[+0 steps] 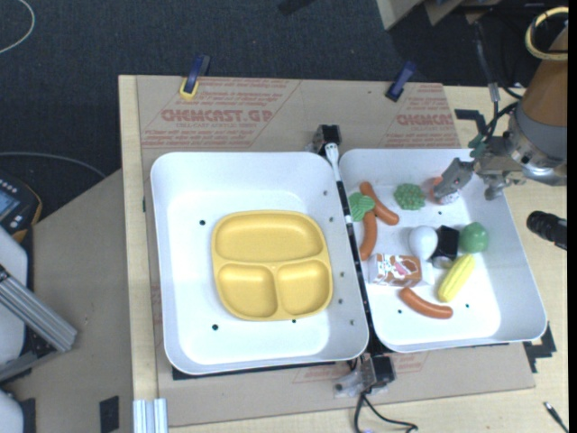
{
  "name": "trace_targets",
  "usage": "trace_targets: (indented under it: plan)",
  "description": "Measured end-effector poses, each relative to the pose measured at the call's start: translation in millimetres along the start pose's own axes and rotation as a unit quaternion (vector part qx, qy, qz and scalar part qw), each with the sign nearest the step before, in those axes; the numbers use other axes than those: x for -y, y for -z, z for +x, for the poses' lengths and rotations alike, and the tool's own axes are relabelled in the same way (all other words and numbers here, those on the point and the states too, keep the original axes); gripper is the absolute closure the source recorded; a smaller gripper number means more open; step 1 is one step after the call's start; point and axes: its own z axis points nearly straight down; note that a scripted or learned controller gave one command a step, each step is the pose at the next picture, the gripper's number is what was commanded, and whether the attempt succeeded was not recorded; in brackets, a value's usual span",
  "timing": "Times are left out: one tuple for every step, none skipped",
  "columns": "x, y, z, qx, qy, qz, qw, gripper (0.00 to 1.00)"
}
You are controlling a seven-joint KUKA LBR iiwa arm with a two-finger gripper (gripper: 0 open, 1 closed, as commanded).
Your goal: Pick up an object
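- Red lettering reading "CHEMCAST" repeats across the brown board [270, 106] that covers the worktop [99, 233], once above each bin; the right-hand print is partly hidden.
- The left bin [171, 242] holds a single yellow divided tray [270, 264] with three compartments, lying flat near its middle.
- The right bin [514, 278] holds a scatter of toy food, all on its floor.
- Along its left side lie a green leafy piece [361, 207] and two orange-red sausages [379, 203], one angled from the top, one [369, 234] running down beside the wall.
- A broccoli floret [409, 197] sits near the top centre.
- At mid-bin a white egg-like ball [422, 239] touches a small black block [446, 244], with a green round piece [473, 237] just beside it.
- A yellow corn cob [456, 277] lies tilted below them, a third sausage [425, 304] near the front wall, and a red-and-white patterned packet [397, 268] to the left.
- The claw [448, 184] hangs over the bin's upper right, close to the broccoli and a small orange item [435, 185]; whether it is open or closed cannot be told.
- Blue clamps [193, 75] pin the board at the top edge.
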Motion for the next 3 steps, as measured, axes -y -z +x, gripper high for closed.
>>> trace_targets:
  plan:
    - [5,-62,-5,-0.001,-0.001,0.004,1.0,0.0]
    - [5,-106,2,-0.001,0.0,0.004,1.0,0.0]
    - [4,-132,4,-0.002,0.001,0.001,1.0,0.0]
